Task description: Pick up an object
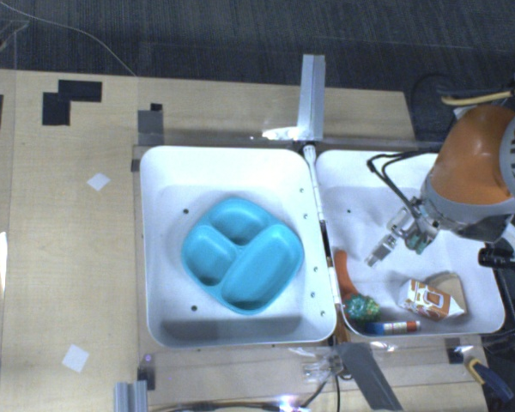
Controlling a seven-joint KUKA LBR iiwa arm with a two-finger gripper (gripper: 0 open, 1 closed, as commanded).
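— Where to aim?
— At the carton (429,299), lying in the right bin (360,187), close to the front wall. Biggest target there, probably easiest to catch.
— And the gripper (379,252)?
— Hanging over bare floor, up and left of the carton, apart from it. Open or closed: cannot tell from this angle. Nothing seen in its grasp.
— How to do it well?
— Shift over the carton's middle, line up across its narrow sides, then descend straight.
— Tight anywhere?
— Yes. Marker (393,325) just left of the carton, along the front wall; green ball (360,305) beyond that; orange stick (342,271) farther left. Open room only behind the carton, so lift straight up.
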